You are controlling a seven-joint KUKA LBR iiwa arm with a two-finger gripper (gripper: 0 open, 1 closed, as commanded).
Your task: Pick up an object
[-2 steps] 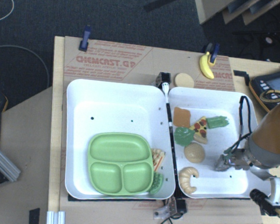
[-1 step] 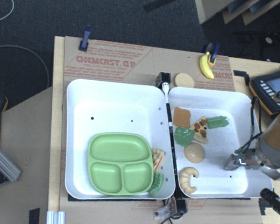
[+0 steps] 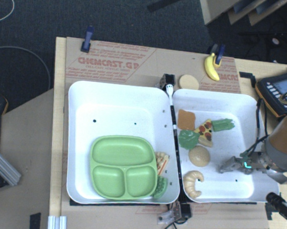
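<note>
Pincer (image 3: 227, 166) hangs low in the right bin (image 3: 244, 108), fingers spread, grasping nothing. At its nine o'clock lie a tan bun (image 3: 199, 155) and a croissant (image 3: 193, 182), near but apart. Closing where it hangs would likely catch only bare floor.

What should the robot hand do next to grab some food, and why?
Probably slide a little left toward the round bun. The gripper sits low in the right bin with nothing between its fingers, and the bun looks like the nearest food, with the croissant just below it.
</note>
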